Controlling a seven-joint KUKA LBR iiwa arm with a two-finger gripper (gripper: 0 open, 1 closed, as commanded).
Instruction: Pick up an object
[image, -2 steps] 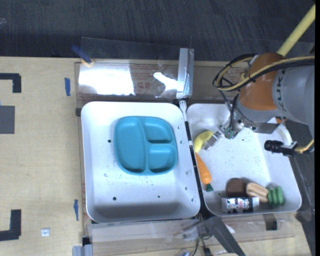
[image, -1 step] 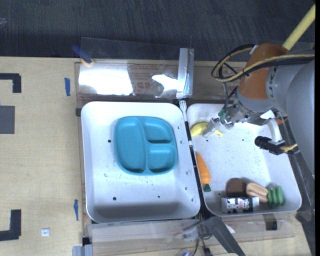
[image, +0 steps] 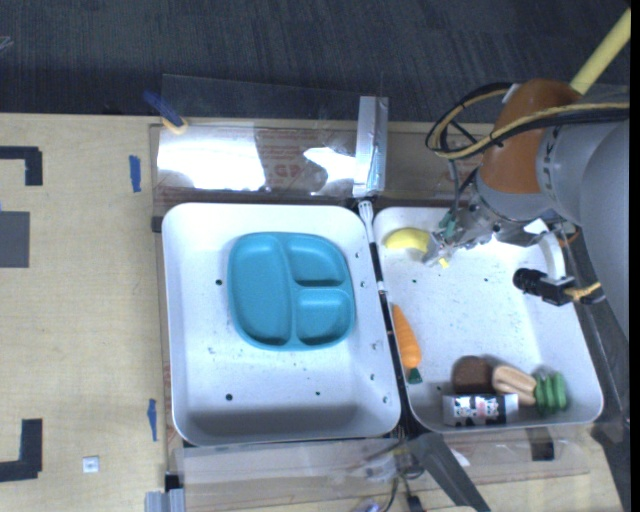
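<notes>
My gripper (image: 441, 248) is low in the far left corner of the right bin (image: 480, 320), right beside a yellow lemon-like object (image: 404, 240). The fingertips sit just to the right of the lemon, close to it or touching. An orange carrot (image: 406, 343) lies along the bin's left wall. At the near edge lie a brown object (image: 471, 374), a tan bread-like piece (image: 513, 379), a green object (image: 551, 391) and a small dark can on its side (image: 480, 407).
The left bin (image: 200, 400) bears a blue divided plate (image: 291, 289). A clear plastic sheet and a metal bracket (image: 369, 150) stand behind the bins. The arm's grey body and cables occupy the upper right.
</notes>
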